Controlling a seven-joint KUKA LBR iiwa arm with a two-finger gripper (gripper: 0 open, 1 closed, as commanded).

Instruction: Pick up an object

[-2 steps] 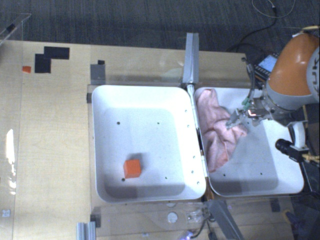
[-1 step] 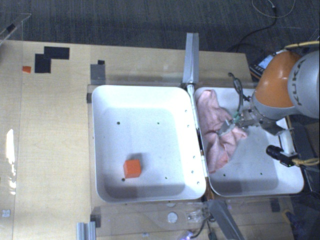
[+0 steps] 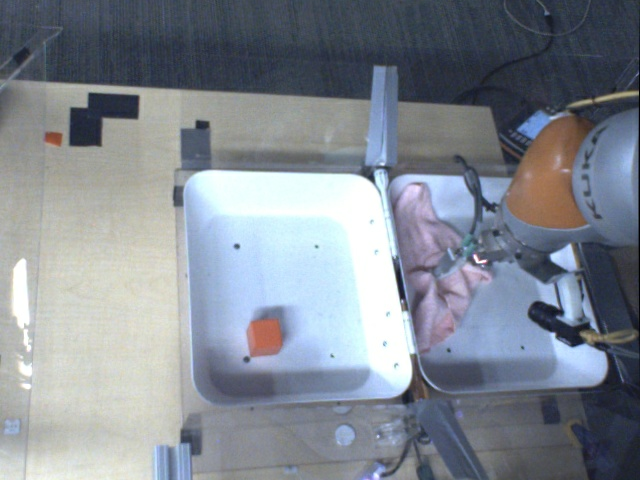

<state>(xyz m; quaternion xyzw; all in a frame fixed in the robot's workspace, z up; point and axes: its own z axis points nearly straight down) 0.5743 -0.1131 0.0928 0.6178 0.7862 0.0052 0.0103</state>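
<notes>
Roughly, per label:
gripper: gripper sat low in the right bin, at the right edge of the pink cloth; could not tell whether it was open, closed or gripping, as the wrist hid the tips.
target: pink cloth lay crumpled along the right bin's left wall, touching the divider side; likely the object being tried.
other object: orange block lay in the left bin, lower left area, well apart from the arm.
risk 1: cloth was soft and bunched, so a pinch could have caught one thin fold and slipped out on lift.
risk 2: cloth could have dragged against the bin wall and snagged.
risk 3: cable near the wrist might have tangled with the fabric.
surface: two white bins stood side by side on a pale wooden bench, with black markers at its far left.
room: dark carpet lay beyond the bench, with loose wire on it at upper right.
</notes>
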